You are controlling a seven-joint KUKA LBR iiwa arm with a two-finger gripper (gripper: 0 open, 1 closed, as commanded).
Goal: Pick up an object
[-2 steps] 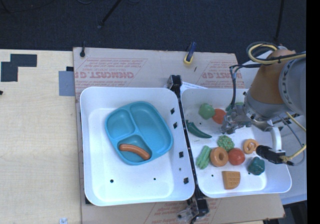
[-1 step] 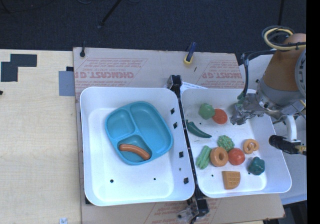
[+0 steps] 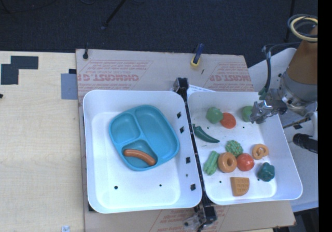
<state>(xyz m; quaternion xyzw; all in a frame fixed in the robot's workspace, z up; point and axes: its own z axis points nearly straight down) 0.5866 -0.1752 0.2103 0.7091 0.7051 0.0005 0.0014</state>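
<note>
The gripper (image 3: 258, 112) is hanging over the upper right part of the right bin (image 3: 282, 187), seemingly nearing a green toy (image 3: 247, 113) lying just left of it; whether anything is gripped cannot be told. Judging by this, the reach is underway, and the next move is calling for a descent centred on that toy, clear of the red tomato (image 3: 227, 120) farther left.
</note>
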